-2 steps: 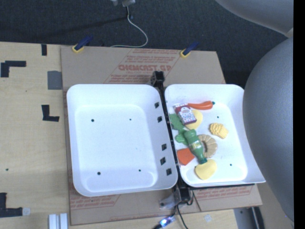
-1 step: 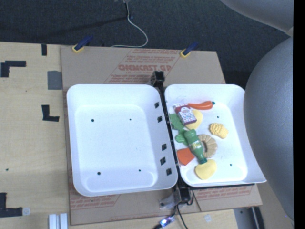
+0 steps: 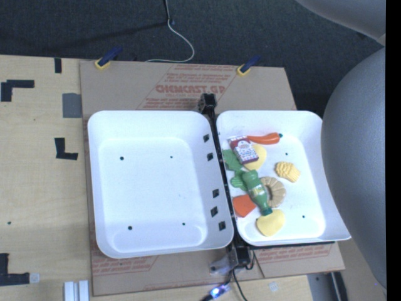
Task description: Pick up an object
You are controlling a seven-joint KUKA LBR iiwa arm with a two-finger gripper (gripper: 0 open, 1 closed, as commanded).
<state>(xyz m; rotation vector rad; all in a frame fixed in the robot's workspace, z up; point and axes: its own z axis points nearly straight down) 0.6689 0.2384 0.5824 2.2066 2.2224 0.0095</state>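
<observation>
Toys clustered in right bin (image 3: pixel 310 143), left half: red-orange pepper (image 3: pixel 263 138) at 12 o'clock, ketchup bottle (image 3: pixel 244 151) just below, green pieces (image 3: pixel 245 179) centre, ridged yellow piece (image 3: pixel 287 171) at 3 o'clock, yellow pear (image 3: pixel 270 222) at 6 o'clock. Left bin (image 3: pixel 150 180) alongside. Grey arm (image 3: pixel 363 162) at 3 o'clock; pincer state: cannot tell.

Two white bins: left bin (image 3: pixel 150 180), right bin (image 3: pixel 307 168). All toys sit in the right bin, against its left wall: one red chili (image 3: pixel 263 138), one ketchup bottle (image 3: pixel 244 151), two yellow pieces (image 3: pixel 287 171) (image 3: pixel 270 223), one green veg (image 3: pixel 245 179), one orange wedge (image 3: pixel 243 205), one tan cookie (image 3: pixel 274 190). Two blue clips (image 3: pixel 108 57) (image 3: pixel 249 64) behind the bins.
</observation>
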